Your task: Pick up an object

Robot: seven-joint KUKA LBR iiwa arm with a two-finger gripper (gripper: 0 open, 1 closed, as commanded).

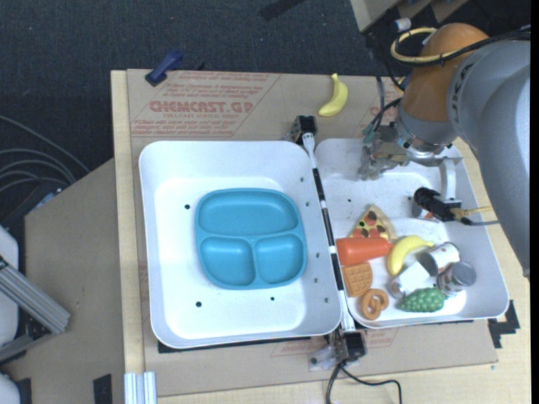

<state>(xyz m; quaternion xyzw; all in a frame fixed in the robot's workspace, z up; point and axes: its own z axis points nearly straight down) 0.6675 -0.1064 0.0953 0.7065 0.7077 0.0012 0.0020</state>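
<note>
Glossy white plastic bins [168,251] — matt blue plastic tray [250,236] — bare cardboard bench [210,108].

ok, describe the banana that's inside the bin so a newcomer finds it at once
Start at the right bin, the one crowded with toy food. In the pile at its near end, the banana lies right of the carrot and below the pizza slice. It is the one yellow curved piece there; the other banana lies on the board beyond the bins.
</note>
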